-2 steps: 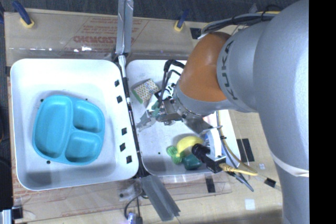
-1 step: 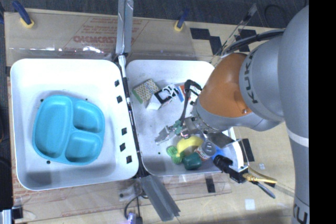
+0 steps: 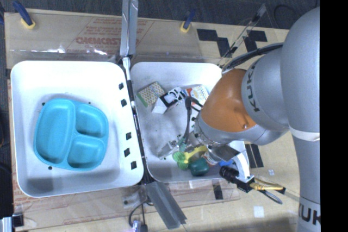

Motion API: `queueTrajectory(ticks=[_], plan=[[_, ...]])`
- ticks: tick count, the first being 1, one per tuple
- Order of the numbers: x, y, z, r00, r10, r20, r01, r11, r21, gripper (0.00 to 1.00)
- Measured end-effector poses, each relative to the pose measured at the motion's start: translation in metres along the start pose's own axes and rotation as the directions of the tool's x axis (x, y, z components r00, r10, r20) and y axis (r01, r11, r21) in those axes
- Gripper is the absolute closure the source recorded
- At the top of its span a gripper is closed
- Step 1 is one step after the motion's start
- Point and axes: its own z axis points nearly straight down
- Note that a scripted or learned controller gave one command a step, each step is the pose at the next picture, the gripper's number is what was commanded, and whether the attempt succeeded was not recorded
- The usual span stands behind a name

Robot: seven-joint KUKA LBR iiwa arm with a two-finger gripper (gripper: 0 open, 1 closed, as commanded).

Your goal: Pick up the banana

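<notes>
Arm (image 3: 261,100), grey w/ orange band, reaches in from the right and hangs low over the right bin (image 3: 163,70), its wrist covering that bin's near-right corner. Left bin (image 3: 22,117) sits alongside on the counter (image 3: 65,24), holding a blue divided tray (image 3: 70,133) and nothing relevant to the job.

Banana (image 3: 194,154): a short yellow piece shows at the right bin's near edge, just under the wrist, touching or right beside a light-green item (image 3: 180,158) and a dark-green item (image 3: 198,167). Farther back in the same bin: small cartons and packets (image 3: 171,96), well apart from the banana.

Pincer (image 3: 209,156): tucked below the wrist housing, approx over the banana; can't tell if it's spread or pressed together, nor if anything is between it.

Step, as I judge it: the descend/grasp phase at the banana, grip unconfirmed. Next move calls for closing on the yellow piece alone, w/o catching the green neighbours, then a straight lift clear of the bin wall. Crowding at that corner is the main risk.
</notes>
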Motion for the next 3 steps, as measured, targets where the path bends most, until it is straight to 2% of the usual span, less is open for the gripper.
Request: queueTrajectory(ticks=[1, 2, 3], plan=[[0.000, 0.000, -0.009, 1.000, -0.004, -0.001, 0.004, 1.000, 0.001, 1.00], [0.038, 0.015, -0.101, 0.864, 0.504, 0.000, -0.504, 0.864, -0.002, 1.00], [0.038, 0.015, -0.101, 0.863, 0.505, 0.000, -0.505, 0.863, -0.002, 0.00]])
